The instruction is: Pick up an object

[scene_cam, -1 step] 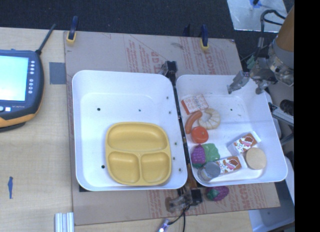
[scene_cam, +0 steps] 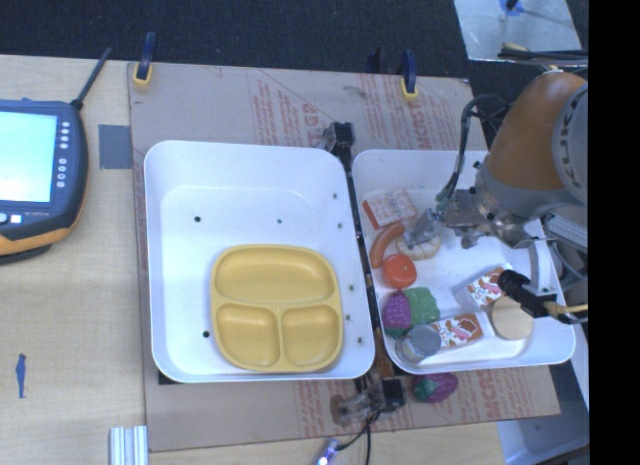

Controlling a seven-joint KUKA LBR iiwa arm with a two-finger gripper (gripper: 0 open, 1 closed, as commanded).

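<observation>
Camera view: end effector (scene_cam: pixel 428 234) low in right bin (scene_cam: pixel 556 353), just above cream piece (scene_cam: pixel 422 248); grip state unclear.

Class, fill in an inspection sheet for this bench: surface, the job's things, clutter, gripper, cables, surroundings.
Surface: cardboard sheet clamped to the bench.
Job's things: toy foods in the right bin: orange tomato, purple grapes, sausage, packets.
Clutter: yellow divided plate in the left bin; a purple item outside the bins.
Gripper: gripper low over the right bin; finger state unclear.
Cables: dark cables by the arm.
Surroundings: handheld controller at left.
</observation>
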